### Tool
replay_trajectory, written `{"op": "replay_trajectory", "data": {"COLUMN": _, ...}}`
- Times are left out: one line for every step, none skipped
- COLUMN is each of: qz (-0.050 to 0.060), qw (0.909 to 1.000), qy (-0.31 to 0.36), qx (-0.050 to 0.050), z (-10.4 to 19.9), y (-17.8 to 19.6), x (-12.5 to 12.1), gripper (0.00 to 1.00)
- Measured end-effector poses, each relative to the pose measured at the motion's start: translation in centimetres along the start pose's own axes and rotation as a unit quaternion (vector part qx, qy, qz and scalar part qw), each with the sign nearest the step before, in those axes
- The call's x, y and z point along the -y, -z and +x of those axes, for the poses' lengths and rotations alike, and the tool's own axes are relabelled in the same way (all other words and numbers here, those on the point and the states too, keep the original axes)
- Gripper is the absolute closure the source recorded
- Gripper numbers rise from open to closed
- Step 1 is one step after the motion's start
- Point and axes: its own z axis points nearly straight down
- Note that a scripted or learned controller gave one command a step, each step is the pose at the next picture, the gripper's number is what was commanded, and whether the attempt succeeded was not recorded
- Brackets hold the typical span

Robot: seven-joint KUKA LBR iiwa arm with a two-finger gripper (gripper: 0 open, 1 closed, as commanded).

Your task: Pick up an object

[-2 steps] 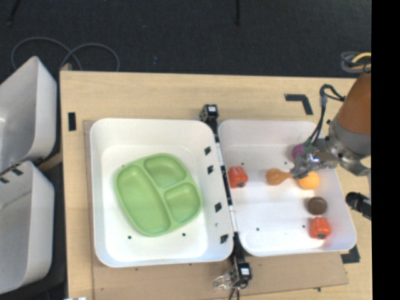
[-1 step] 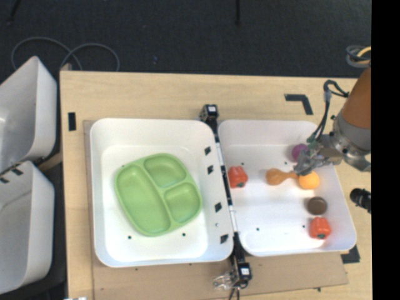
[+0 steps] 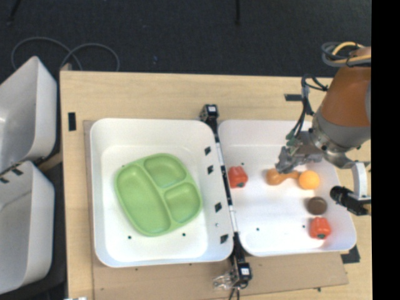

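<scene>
Bins sit side by side on a pale wooden surface (image 3: 75, 167). The left bin (image 3: 100, 230) holds a green divided plate (image 3: 157, 194) lying flat near its middle. Across the central divider, the right bin (image 3: 250, 136) carries the loose objects: a small red-orange piece (image 3: 237, 177) just beside the divider, a tan-orange elongated item (image 3: 275, 177) further right, an orange ball (image 3: 309, 180) near that, a brown round piece (image 3: 317, 205) nearer the camera, and a red pepper-like toy (image 3: 319, 228) at the near right corner.

Reaching in from the right, the grey arm with its orange band (image 3: 347, 95) has its hand (image 3: 289, 162) low over the tan-orange item, just at its right end and close to the ball. Whether the hand is open or closed cannot be told from this angle, and nothing can be seen gripped.

By the look of it, the task is at the grasp stage: the hand is placed at a candidate object, but every object lies on the bin floor, so closing, lifting and carrying clear all appear left to do.
</scene>
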Motion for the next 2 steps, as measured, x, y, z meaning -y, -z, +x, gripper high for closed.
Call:
{"op": "replay_trajectory", "data": {"qz": 0.000, "qw": 1.0000, "qy": 0.001, "qx": 0.000, "z": 5.4, "y": 1.1, "x": 0.6, "gripper": 1.00}}
{"op": "replay_trajectory", "data": {"qz": 0.001, "qw": 1.0000, "qy": -0.001, "qx": 0.000, "z": 10.3, "y": 0.1, "x": 1.0, "gripper": 1.00}}
